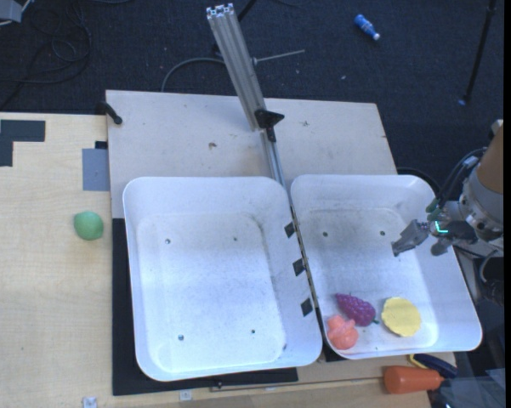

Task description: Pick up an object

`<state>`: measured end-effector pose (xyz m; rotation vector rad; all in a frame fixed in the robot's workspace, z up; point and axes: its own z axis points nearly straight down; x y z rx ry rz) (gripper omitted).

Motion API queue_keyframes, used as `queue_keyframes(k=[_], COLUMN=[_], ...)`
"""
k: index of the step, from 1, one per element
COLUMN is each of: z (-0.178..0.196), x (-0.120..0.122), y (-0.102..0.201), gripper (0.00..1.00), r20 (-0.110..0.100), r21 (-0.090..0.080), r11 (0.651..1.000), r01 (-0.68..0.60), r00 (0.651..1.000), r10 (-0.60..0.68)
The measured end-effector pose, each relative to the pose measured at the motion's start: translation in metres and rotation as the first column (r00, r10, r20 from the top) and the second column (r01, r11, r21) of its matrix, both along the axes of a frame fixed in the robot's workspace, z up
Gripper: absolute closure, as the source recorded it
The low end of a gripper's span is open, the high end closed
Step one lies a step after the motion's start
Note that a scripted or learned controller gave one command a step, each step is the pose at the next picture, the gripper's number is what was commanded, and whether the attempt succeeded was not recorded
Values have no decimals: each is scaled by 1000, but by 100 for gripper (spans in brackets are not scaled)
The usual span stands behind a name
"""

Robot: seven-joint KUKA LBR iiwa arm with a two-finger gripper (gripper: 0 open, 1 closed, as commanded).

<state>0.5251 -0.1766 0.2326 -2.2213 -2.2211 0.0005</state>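
From the camera view, the arm enters at the right edge, and most of it is cut off there — what shows is the wrist with a small green light and the end effector reaching over the right rim of the right bin. Its two dark fingers stand apart with nothing between them, above bare bin floor.

The objects lie well apart from the end effector, gathered at the near end of the right bin: a purple grape-like cluster, an orange-pink piece just beside it and seemingly touching, and a yellow round piece to their right. What exactly the orange-pink piece is cannot be made out.

The left bin sits against the right one. On the wooden surface to the left rests a green ball. An orange object lies below the right bin, partly hidden in shadow. A slanted metal rail rises behind the bins.
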Motion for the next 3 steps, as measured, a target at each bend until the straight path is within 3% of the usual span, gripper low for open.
queue_keyframes(k=[1,3], z=[0,-108], x=[0,3], y=[0,10], gripper=[0,0], r20=[0,-4], r21=[0,1], r11=[1000,1000], r01=[0,-1], r00=[1000,1000], r10=[0,1])
